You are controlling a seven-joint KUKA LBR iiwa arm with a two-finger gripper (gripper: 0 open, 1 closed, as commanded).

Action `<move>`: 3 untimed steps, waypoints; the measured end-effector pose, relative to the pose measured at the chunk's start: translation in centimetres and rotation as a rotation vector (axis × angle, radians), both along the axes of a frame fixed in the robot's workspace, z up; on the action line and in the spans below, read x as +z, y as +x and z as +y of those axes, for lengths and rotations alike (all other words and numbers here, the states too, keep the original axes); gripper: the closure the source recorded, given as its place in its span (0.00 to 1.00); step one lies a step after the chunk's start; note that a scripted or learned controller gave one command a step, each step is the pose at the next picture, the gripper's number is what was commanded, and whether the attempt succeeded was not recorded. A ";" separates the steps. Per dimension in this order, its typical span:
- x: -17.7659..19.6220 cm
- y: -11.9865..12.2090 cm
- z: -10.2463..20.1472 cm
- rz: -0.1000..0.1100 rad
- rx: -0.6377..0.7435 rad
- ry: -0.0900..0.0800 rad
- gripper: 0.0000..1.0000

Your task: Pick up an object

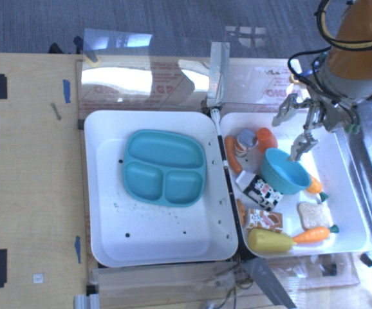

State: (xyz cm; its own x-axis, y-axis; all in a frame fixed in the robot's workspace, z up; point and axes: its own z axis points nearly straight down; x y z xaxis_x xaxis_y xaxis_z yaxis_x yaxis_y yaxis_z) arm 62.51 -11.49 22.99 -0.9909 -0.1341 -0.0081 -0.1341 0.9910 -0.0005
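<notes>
**Orange band, grey wrist, bare-metal hand**

The arm (pixel 360 37) shows a broad, rounded orange band with a glossy surface, set above a grey wrist section. Black cables loop in arcs around the orange part and trail down past the wrist. Below the grey section sits the hand (pixel 293 129), built of pale silver metal: slim, angular linkages with visible joints, ending in two thin fingers (pixel 300 148) of the same unpainted finish.
</notes>
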 end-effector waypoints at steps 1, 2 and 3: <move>-13.7 -0.1 -0.6 -0.005 -0.052 -0.001 0.00; -13.8 -0.5 1.5 -0.005 -0.161 -0.005 0.00; -13.9 0.4 1.6 -0.006 -0.161 -0.004 0.00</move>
State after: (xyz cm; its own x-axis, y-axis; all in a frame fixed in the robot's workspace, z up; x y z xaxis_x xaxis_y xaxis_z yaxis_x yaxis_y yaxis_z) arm 62.86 -9.90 9.09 -0.9996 0.0262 -0.0136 0.0263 0.9996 -0.0051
